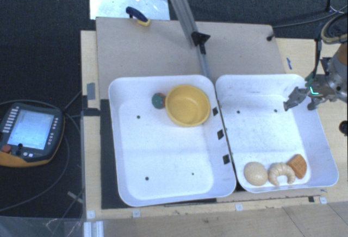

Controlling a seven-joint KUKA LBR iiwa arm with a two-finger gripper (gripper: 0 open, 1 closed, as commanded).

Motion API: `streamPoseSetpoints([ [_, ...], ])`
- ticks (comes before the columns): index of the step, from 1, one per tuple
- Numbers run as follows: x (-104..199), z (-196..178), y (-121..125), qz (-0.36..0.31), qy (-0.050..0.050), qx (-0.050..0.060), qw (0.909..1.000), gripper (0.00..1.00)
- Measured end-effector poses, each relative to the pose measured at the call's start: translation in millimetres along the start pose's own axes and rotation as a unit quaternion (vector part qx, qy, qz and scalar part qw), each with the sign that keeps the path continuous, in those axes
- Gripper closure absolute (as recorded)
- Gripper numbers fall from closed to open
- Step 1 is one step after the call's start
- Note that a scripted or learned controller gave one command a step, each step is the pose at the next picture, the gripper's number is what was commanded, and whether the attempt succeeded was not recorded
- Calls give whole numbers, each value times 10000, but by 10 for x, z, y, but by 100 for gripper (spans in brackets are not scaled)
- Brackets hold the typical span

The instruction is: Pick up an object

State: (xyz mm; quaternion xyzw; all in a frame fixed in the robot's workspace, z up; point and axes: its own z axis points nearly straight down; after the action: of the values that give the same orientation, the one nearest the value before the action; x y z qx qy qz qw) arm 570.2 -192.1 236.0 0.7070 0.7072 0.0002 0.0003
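Nearest us, along the front wall of the right shallow white plastic bin [321, 146], we find three small things in a row: a pale cream egg-shaped roll [255, 173], a curved beige croissant-shaped piece [281, 173] touching it, and an orange-brown square cracker-like piece [297, 165] just beside that. Any of these could be the object to pick.

Farther back, the left white bin [128, 143] holds a round yellow plastic bowl [187, 105] with a small dark green ball [158, 100] against its left rim.

The grey gripper [292, 101] hangs over the right bin's far right corner, well apart from everything; we judge the approach not yet begun. It holds nothing, and we cannot tell its opening. Next, we expect it must travel toward the front row and descend.

The arm enters from the right, wrist angled leftward over the surface.
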Motion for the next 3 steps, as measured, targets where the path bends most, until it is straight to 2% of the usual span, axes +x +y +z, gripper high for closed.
streamPoseSetpoints([
  [1, 0, 0, 0, 0, 0, 0, 10000, 0],
  [3, -105, 1013, 28, 3, 5, 23, 10000, 0],
])
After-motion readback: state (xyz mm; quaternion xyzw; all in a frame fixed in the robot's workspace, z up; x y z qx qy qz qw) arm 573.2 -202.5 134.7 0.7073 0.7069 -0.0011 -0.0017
